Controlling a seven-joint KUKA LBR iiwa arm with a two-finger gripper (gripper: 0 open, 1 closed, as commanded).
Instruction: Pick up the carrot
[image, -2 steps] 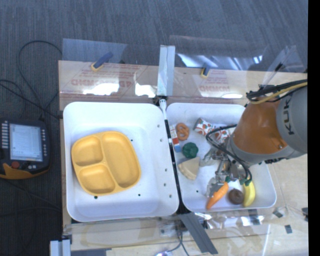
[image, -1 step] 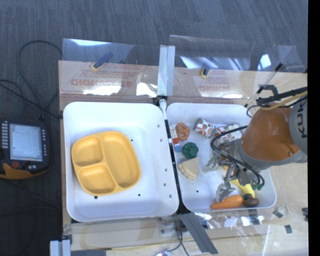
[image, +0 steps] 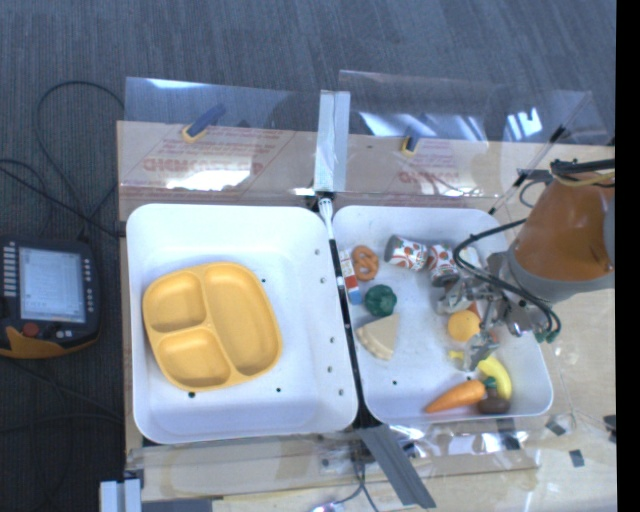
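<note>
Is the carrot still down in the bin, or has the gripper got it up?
Down. The carrot lies flat on the right bin floor near its front edge, beside the banana. The gripper is above it in the view, apart from it.

The arm (image: 565, 235) comes in as a bulky rounded segment with a broad orange band covering most of its visible body, above a grey collar at the wrist. Black cables (image: 490, 240) loop out from the wrist in loose arcs, one curling beneath it, and a thin one runs along the top. The gripper (image: 478, 318) is a small cluster of grey and silvery metal parts, too tangled to separate.
</note>
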